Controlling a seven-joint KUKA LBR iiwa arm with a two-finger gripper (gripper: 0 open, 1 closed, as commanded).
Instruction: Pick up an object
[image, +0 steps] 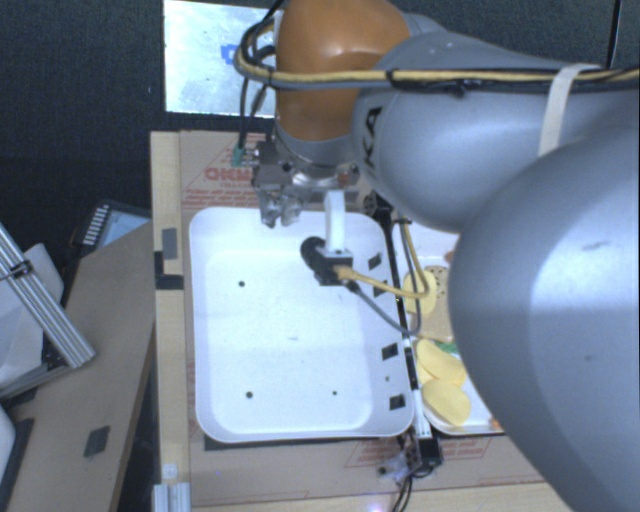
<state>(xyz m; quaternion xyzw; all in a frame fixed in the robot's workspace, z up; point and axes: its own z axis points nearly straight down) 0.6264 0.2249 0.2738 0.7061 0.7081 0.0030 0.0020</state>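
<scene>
**Item 1. End effector.** Two-finger gripper (305, 215) of grey metal with a white upright part, mounted below the orange wrist band. It hangs over the far end of the left bin, low above the floor. I cannot tell from here whether it is spread or closed, and I see nothing held in it. A black block (320, 262) sits just below the white part, with a yellow cable (385, 288) running off it to the right. I take the block for rig hardware, not a pick target.

**Item 2. Left shallow white plastic bin (290, 340).** It lies directly under the gripper. Its floor is bare white apart from a few small dark specks. In my judgement the gripper is over this bin while travelling or searching, as I see nothing graspable beneath it.

**Item 3. Pale yellow rounded pieces (440, 365).** At least two show, smooth and matte, lying touching or overlapping at the near left corner of the right white bin (430, 248). The grey arm covers the rest of that bin. They are well apart from the gripper and are the likeliest thing to pick. They look flat and low, so I judge a grasp would need a close descent.

**Item 4. Brown bench top (120, 330).** It carries both bins side by side.
</scene>
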